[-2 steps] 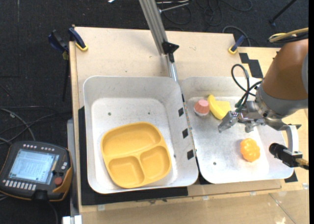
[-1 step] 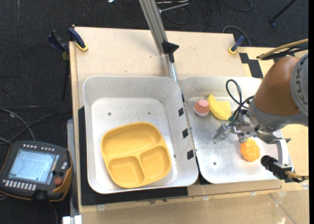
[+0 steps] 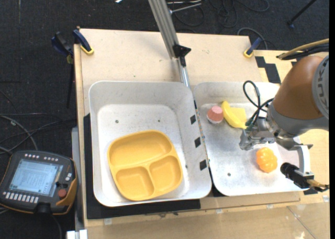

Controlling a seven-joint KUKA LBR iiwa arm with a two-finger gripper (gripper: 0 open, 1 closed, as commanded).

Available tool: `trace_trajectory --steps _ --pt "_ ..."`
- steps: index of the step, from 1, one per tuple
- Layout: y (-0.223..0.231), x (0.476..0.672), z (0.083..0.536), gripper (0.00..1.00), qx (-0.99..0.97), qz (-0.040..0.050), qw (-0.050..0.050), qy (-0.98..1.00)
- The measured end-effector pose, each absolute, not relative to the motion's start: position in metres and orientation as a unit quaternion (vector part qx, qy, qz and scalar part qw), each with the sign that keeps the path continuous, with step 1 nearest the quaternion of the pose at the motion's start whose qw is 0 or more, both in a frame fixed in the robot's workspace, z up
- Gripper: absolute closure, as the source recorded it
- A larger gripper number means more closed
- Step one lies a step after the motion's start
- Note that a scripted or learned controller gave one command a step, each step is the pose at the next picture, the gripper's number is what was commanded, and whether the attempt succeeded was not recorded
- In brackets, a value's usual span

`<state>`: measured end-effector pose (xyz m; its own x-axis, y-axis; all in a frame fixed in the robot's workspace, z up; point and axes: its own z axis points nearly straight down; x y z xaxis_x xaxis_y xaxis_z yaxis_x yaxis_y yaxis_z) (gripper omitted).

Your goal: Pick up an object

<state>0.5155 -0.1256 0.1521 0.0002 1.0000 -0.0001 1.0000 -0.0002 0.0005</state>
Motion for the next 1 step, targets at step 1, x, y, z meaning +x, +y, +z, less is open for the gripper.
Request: trace_trajectory --steps 1 --pt "-0.1247 0.5206 0.1951 1.0 0.706 0.0013 0.002 0.708"
